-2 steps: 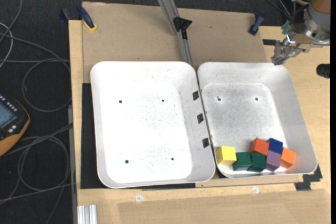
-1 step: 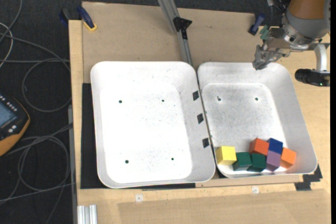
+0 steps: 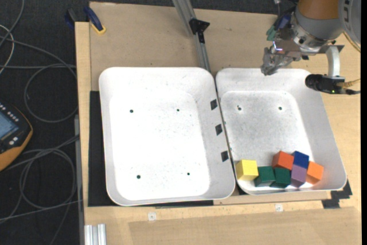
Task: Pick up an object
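So the blocks are all bunched up in the right bin, jammed against its near wall: a yellow one on the left end, then two green, an orange, a blue, a purple, and another orange at the right corner, touching each other. The end effector hangs over that same bin's far rim, well apart from the pile, nothing in it; can't tell its state. The left bin sits right beside it on the table.
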Controlling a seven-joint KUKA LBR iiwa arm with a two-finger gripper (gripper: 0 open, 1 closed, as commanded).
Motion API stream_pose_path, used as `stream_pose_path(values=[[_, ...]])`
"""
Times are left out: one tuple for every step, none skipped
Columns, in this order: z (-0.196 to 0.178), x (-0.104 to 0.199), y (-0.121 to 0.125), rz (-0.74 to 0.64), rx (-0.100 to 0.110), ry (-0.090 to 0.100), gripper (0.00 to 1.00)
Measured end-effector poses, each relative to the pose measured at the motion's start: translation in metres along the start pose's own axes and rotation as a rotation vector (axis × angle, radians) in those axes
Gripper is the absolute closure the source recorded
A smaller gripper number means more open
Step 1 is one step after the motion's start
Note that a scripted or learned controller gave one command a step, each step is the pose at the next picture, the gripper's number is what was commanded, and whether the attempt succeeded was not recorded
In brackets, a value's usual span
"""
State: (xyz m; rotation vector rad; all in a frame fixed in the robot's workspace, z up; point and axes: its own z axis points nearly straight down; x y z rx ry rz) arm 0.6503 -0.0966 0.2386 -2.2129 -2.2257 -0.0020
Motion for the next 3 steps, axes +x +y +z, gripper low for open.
stream_pose_path(values=[[0.009, 0.049, -0.013, 0.0, 0.003, 0.0, 1.0], [0.009, 0.1, -0.033, 0.0, 0.003, 0.0, 1.0], [0.01, 0.162, -0.034, -0.002, -0.001, 0.0, 1.0]])
